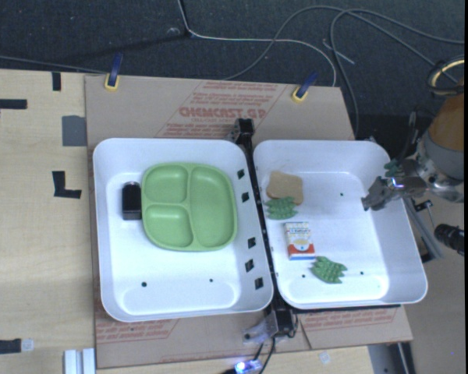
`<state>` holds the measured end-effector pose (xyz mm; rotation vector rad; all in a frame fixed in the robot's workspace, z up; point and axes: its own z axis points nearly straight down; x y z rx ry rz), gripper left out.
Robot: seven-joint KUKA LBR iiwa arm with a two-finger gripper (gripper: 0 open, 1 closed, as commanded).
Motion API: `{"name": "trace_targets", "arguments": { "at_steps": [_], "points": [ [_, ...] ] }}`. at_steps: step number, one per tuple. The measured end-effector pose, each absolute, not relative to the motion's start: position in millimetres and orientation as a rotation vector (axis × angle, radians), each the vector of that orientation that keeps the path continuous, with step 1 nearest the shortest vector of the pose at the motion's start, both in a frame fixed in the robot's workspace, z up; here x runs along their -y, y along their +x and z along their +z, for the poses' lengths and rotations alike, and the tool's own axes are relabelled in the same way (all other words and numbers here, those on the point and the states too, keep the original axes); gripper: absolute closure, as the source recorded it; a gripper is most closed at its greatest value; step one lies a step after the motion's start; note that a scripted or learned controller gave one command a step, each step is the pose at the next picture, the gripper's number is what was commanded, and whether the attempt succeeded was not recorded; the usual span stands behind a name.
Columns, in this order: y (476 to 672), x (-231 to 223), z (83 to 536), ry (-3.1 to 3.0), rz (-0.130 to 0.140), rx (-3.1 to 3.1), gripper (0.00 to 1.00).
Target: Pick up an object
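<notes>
The right bin (374,158) holds a tan bread-shaped piece (285,185), with a green leafy piece (281,207) touching its front edge. A small white box with red and blue print (299,239) lies nearer the front, and a second green leafy piece (327,269) sits in front of that. My gripper (377,196) hangs over the right bin's right rim, well to the right of all these pieces and apart from them. Nothing shows in its grasp.
The left bin (109,209) holds a green divided plate (189,206) and a small black block (131,200) to its left. A black divider (253,209) runs between the bins. Cables (296,37) lie on the dark surface behind the bench.
</notes>
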<state>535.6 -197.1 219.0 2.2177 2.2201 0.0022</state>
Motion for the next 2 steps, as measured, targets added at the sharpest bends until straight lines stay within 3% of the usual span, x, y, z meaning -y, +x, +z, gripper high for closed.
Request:
{"name": "trace_targets", "arguments": {
  "at_steps": [1, 2],
  "points": [
    [536.8, 197, 271, 2.216, 0.003, -2.22, 1.0],
    [547.1, 144, 253, 2.216, -0.001, -2.229, 1.0]
  ]
}}
